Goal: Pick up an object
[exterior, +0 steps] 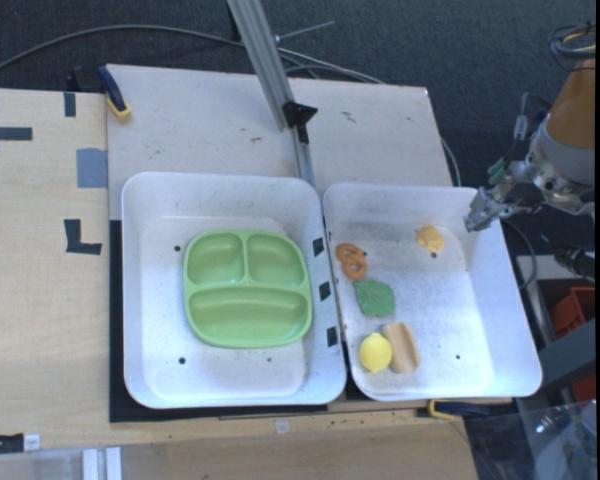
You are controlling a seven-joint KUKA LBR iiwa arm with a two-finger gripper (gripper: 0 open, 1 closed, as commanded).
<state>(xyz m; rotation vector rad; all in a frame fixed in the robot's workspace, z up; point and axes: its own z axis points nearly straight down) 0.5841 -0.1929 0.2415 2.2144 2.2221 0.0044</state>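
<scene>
Lemon (pixel 375 352) and bun (pixel 403 347) sit touching at the right bin's (pixel 500 308) near edge; beyond them lie leaf (pixel 375 297), pretzel (pixel 351 260) and yellow piece (pixel 430 238). We'd lower the gripper (pixel 478 216), poised over that bin's far-right rim, squarely onto the nearby yellow piece; we cannot tell its opening. Left of that bin, the other (pixel 140 298) holds a green plate (pixel 247 288).
</scene>
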